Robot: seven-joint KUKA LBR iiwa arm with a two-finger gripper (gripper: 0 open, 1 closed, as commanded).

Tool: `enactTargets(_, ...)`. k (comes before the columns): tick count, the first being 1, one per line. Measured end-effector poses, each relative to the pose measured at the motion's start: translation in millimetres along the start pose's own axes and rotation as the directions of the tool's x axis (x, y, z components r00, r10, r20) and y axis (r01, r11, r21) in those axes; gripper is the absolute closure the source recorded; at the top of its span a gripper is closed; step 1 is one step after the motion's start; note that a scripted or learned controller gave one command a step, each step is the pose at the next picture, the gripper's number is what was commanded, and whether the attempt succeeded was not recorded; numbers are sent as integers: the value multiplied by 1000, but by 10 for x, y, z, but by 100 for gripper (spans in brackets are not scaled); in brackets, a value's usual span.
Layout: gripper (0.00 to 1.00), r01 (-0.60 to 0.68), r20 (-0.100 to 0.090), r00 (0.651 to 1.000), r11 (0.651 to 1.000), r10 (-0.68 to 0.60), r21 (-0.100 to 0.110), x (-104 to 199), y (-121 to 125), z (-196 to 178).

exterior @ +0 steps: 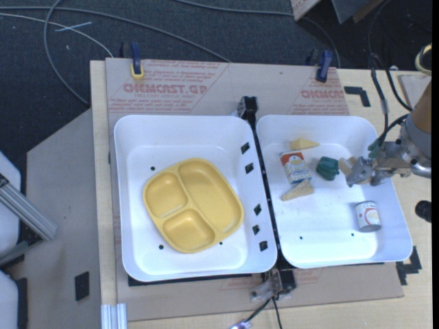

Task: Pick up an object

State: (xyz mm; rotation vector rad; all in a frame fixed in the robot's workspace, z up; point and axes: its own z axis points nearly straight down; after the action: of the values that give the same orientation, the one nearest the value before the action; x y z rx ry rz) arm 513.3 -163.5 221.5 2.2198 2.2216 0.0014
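The right bin point(384, 249) holds several small objects. A pale yellow wedge point(303, 144) lies near its back. Below the wedge sits a red and white carton point(295, 166), and a second tan wedge point(297, 192) lies in front of that. A dark green block point(328, 167) sits right of the carton. A small white can with a red mark point(368, 216) lies on its side near the right wall. My gripper point(355, 172) reaches in from the right and hangs low just right of the green block, above the can.
The left bin point(130, 184) holds a yellow divided plate point(193, 205). A black divider with clips point(255, 177) runs between the bins. Blue clamps point(136, 61) point(324, 65) hold the board at the back. Cables trail by the arm on the right.
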Motion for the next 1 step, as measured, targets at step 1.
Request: enactTargets(1, 100, 3, -3, 1000, 1000, -3, 5, 582, -120, 14)
